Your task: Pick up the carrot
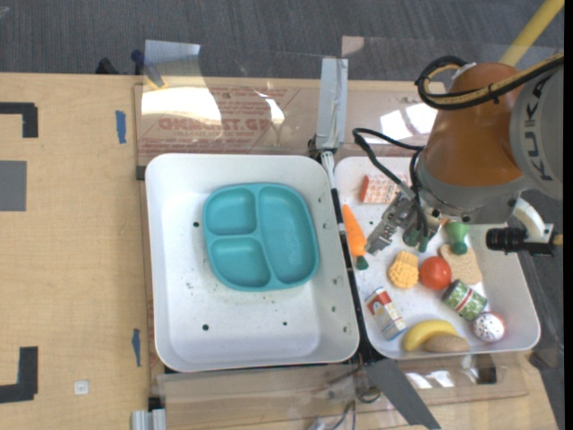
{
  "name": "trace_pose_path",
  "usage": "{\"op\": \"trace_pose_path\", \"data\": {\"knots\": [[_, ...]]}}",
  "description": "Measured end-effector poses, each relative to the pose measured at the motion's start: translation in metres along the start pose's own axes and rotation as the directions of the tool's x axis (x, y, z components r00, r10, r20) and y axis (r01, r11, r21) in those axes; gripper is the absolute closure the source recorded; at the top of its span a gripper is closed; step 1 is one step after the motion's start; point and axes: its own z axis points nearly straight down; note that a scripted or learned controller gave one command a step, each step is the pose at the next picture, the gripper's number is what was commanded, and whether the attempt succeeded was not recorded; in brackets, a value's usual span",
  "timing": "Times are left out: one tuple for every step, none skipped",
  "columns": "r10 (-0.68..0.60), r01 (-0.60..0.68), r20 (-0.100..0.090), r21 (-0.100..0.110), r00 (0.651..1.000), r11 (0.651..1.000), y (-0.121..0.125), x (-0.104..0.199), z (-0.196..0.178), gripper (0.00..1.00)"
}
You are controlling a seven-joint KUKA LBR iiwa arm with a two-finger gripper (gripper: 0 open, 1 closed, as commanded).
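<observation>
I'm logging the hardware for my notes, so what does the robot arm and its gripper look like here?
The arm is grey with a broad orange band above the wrist, and part of its KUKA lettering shows on the casing. Black cables loop around the orange section. The gripper is a dark metal assembly with two slim fingers.

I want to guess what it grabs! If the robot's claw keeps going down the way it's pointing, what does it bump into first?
Probably bare bin floor, just right of the carrot and above the corn. The gripper points down-left, but depth is hard to judge from above.
</observation>
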Motion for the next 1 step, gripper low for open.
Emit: {"op": "trace_pose_path", "data": {"knots": [[-0.002, 0.002, 0.005, -0.003, 1.0, 1.0, 0.0017, -0.0011, -0.0103, 1.0]]}}
